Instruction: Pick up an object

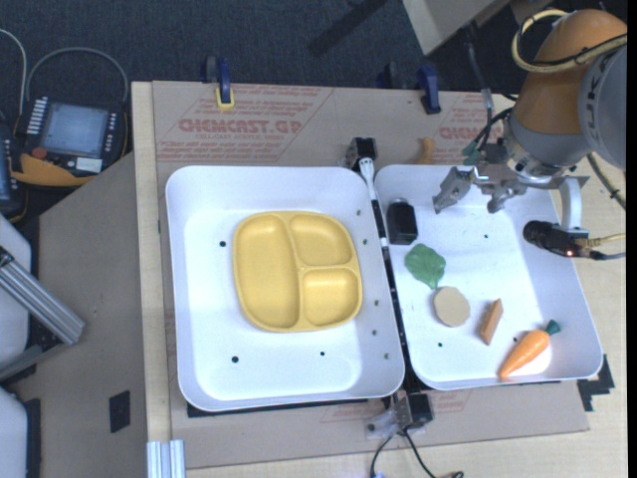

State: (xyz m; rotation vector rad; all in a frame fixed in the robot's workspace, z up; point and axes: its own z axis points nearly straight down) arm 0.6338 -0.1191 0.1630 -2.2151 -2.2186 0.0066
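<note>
While the open gripper [476,196] hovers, the green piece [426,264] lies near, below-left.

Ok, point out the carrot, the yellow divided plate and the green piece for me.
carrot [525,354], camera view, middle of its orange body.
yellow divided plate [261,267], camera view, floor of its large left compartment.
green piece [427,265], camera view, centre of its top face.

Camera: one, fixed above the bench, looking down at a slant. Framing: left bin [199,297] with yellow divided tray [297,269] near centre; right bin [557,307] toward the right edge; arm [567,78] entering at upper right. Distance: moderate; both bins fit whole, with cardboard underlay [299,118] and dark floor [199,18] beyond at top.
</note>
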